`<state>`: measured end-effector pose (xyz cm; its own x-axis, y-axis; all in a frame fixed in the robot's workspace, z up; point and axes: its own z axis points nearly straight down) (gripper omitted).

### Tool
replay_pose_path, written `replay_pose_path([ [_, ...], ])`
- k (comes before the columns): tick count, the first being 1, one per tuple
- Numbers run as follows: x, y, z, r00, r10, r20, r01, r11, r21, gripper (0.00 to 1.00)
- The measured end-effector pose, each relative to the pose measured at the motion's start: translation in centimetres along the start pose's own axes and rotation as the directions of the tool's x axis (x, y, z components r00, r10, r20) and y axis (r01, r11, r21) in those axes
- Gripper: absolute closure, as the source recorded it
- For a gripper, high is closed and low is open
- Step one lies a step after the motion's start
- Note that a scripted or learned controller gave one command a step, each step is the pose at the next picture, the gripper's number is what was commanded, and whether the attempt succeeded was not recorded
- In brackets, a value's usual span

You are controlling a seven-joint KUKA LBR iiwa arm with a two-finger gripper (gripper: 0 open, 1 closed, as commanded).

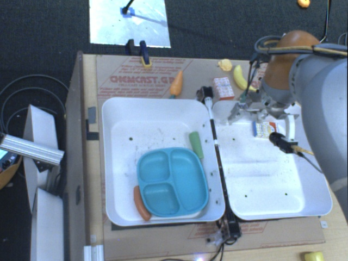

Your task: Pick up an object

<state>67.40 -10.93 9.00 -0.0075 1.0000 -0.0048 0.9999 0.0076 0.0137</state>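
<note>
hovering over the right bin [321, 203], gripper [246, 109] near the small carton [264, 129], grip state impossible to tell; nothing visibly lifted, pick judged still to do.

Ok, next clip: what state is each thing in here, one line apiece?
Blue tray: flat in the left bin, right way up.
Green stick: lying by the tray's top right corner.
Orange sausage: lying along the tray's lower left edge.
Small box: lying in the right bin, under the arm.
Banana: on the cardboard behind the bins.
Carrot: on the cardboard behind the left bin.
</note>
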Motion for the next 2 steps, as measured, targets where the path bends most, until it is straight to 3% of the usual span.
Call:
replay_pose_path([
  [1, -6.8, -0.5, -3.7, 1.0, 0.01, 0.0, -0.01, 1.0, 0.008, 0.0],
  [2, -2.1, -10.9, -3.0, 1.0, 0.007, -0.009, -0.007, 1.0, 0.022, 0.0],
])
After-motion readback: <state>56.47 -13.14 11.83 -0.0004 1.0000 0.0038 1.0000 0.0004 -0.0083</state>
